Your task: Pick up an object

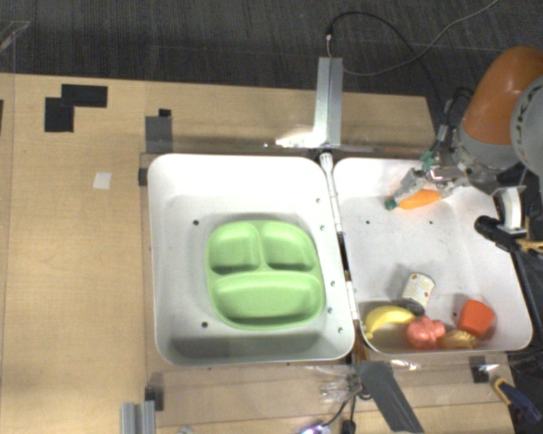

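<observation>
Wooden counter (63, 269) carries two white bins; the left bin (176, 242) with its green divided tray (264, 272) lies well left of the fingers (428, 175). In the right bin (452, 242), the fingers sit touching an orange carrot (418, 200), just below them; whether they are clenched I cannot tell.

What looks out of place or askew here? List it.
Nothing looks spilled or damaged. The small can lies tipped on its side in the right bin, beside the banana. The green tray sits slightly askew in the left bin.
</observation>
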`<act>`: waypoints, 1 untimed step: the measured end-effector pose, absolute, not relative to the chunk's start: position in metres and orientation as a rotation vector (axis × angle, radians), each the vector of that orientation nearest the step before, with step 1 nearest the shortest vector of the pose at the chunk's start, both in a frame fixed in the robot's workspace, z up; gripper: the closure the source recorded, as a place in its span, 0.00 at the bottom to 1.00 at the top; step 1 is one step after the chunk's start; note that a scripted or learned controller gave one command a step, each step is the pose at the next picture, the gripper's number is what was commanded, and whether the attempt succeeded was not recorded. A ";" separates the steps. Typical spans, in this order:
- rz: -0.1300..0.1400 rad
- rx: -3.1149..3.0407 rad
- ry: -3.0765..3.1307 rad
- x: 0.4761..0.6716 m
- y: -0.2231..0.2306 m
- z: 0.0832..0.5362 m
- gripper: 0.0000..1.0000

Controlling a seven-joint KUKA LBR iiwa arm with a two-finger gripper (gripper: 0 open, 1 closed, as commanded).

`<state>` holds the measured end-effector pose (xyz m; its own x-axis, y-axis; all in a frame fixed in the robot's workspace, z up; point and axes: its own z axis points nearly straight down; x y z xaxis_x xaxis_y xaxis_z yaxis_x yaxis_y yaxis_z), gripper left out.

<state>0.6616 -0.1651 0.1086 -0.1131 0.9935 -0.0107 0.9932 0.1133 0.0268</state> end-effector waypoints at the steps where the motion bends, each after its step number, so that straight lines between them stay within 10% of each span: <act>1: 0.033 2.094 2.299 0.670 -0.166 0.107 0.00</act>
<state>0.6702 -0.1657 0.1067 -0.0927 0.9956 -0.0093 0.9950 0.0930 0.0369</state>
